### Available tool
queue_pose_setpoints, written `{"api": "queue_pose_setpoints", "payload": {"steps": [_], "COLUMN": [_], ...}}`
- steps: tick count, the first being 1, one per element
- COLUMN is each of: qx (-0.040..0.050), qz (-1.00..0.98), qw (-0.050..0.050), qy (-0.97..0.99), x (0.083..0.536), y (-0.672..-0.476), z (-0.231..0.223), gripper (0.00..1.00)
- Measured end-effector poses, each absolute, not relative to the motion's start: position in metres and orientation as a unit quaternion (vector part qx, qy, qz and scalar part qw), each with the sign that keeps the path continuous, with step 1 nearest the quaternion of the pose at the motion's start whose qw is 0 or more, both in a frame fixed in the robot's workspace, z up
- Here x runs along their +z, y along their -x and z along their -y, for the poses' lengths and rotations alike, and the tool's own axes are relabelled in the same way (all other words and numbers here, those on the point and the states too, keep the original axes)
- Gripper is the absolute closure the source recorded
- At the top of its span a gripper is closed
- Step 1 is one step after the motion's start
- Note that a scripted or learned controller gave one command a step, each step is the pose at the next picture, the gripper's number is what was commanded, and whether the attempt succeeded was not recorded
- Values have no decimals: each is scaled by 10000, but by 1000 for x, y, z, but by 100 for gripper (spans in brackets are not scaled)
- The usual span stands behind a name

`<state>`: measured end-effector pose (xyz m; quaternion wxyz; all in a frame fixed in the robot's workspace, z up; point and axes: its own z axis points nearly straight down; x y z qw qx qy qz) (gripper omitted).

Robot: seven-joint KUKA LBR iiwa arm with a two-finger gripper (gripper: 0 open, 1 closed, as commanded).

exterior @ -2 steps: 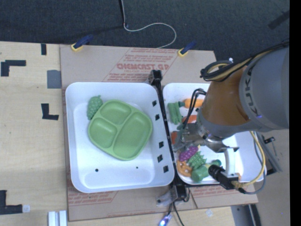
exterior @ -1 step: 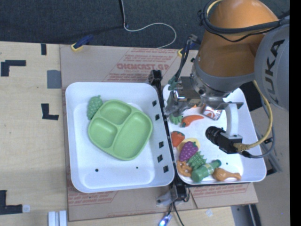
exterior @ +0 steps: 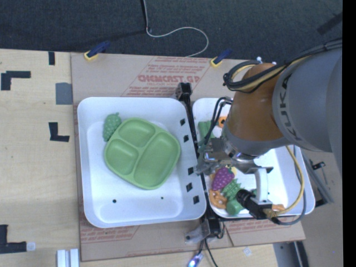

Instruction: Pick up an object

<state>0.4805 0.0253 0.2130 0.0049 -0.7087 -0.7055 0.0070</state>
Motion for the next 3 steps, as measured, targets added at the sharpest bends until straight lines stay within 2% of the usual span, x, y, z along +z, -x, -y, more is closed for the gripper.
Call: {"api": "queue_pose_setpoints", "payload": {"steps": [1, 2, 3], "qx": [-48, -79, 17], "qz": [7097, 7103, 7054], "qw": [-28, -40, 5], "qy": [7045, 7038, 7088], "x": [345, 492, 464], "y": [-485, -484, -484], "z": [-62, -115, -52], "gripper": [100, 100, 100]}}
